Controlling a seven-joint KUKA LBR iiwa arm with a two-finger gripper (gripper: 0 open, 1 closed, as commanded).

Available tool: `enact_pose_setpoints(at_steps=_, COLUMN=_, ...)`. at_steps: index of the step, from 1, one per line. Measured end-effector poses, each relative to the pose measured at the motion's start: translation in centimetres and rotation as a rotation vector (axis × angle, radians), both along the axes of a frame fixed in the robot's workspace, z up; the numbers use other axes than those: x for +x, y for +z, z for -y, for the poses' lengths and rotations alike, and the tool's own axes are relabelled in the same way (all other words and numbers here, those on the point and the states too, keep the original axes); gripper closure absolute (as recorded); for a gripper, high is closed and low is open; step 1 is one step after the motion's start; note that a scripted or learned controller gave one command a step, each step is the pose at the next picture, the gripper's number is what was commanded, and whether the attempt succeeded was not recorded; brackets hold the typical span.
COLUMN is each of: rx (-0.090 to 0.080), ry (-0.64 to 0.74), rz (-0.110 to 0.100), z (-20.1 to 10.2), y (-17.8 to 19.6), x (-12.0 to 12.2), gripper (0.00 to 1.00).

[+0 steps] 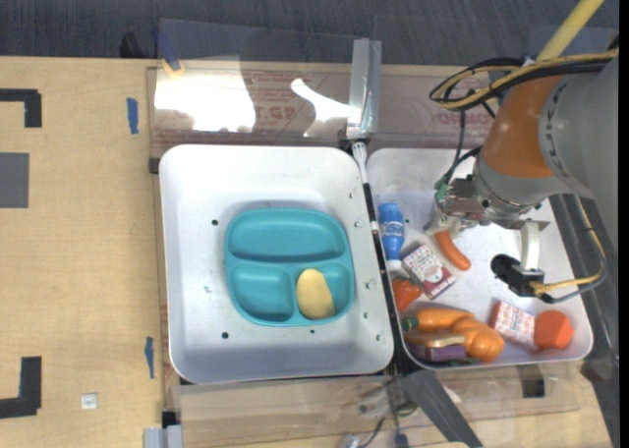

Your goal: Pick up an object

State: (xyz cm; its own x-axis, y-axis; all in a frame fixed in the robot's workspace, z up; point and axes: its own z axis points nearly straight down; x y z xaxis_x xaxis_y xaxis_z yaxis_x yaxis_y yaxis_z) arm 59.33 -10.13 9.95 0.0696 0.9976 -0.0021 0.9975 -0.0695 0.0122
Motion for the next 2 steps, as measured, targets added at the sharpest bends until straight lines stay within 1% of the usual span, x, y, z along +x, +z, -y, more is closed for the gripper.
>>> enact_pose_setpoints(at_steps=1, rx=-0.001, ry=0.000, rz=0.002, z=0.0, y=1.0, x=0.1, gripper=1.00)
enact_pose_setpoints(at_steps=2, rx=0.005, ry=-0.117, rz=-0.005, z=-5.7, y=8.9, x=3.5, gripper=1.00)
